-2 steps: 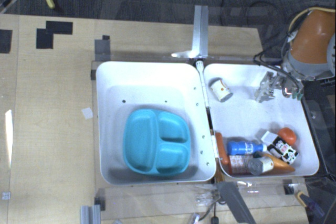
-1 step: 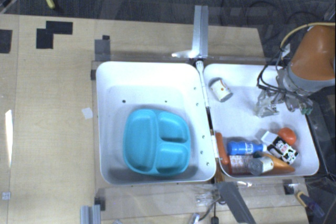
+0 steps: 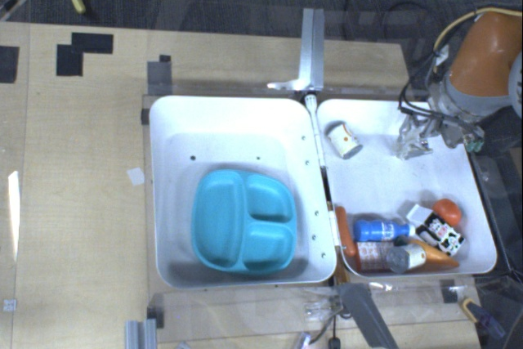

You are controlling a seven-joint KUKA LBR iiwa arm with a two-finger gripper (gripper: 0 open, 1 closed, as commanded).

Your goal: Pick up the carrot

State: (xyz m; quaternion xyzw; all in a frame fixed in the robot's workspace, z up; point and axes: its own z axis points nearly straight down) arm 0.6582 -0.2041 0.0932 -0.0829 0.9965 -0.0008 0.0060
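The carrot [image 3: 442, 259] is an orange tapered piece lying at the front right of the right bin [image 3: 384, 123]. A grey bottle [image 3: 403, 257] and a black-and-white patterned item [image 3: 444, 235] partly cover it. My gripper [image 3: 414, 141] hangs over the back right of that bin, well behind the carrot. It is open and holds nothing.
A small white cup [image 3: 344, 140] lies at the back left of the right bin. At the front lie a blue can [image 3: 378, 230], a red-orange ball [image 3: 448, 211] and a reddish stick [image 3: 341, 231] along the divider. The left bin [image 3: 172, 176] holds a blue divided plate [image 3: 243, 219].
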